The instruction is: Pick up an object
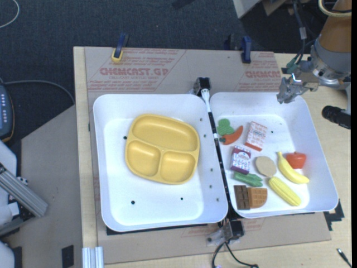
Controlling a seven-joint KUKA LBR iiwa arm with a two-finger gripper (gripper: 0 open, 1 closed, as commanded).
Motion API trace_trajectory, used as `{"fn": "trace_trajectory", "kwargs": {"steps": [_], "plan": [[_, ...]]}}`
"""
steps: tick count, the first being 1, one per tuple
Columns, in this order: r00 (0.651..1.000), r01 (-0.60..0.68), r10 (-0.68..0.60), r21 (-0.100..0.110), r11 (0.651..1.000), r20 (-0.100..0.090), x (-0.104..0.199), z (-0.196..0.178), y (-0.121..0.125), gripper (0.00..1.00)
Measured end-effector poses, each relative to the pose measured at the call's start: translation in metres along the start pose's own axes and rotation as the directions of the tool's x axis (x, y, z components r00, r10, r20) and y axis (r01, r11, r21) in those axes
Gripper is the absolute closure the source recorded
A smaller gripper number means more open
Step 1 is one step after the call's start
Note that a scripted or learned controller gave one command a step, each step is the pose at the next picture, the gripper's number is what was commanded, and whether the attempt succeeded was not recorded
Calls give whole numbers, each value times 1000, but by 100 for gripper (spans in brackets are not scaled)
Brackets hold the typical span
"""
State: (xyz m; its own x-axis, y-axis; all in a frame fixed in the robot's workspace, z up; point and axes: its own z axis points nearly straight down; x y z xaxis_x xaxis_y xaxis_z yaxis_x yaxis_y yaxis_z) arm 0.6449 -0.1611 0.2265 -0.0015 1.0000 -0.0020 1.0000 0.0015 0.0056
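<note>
One fixed camera looked down at a slant from above the surface (167, 66), far enough to take in both white bins (106, 149) whole, with the arm (334, 38) entering from the right.

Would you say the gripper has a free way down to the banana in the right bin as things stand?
Probably yes. The gripper hangs over the right bin's far edge, and the banana lies uncovered near the right side. The tomato touches it, which might crowd the fingers.

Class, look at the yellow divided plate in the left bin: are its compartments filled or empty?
Empty. The yellow divided plate shows bare yellow in all three compartments; the toy food lies in the right bin.
</note>
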Motion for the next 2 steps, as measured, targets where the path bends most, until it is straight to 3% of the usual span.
{"fn": "trace_trajectory", "kwargs": {"steps": [2], "plan": [[1000,3,-3,11,1000,-5,92,17,-57,100]]}}
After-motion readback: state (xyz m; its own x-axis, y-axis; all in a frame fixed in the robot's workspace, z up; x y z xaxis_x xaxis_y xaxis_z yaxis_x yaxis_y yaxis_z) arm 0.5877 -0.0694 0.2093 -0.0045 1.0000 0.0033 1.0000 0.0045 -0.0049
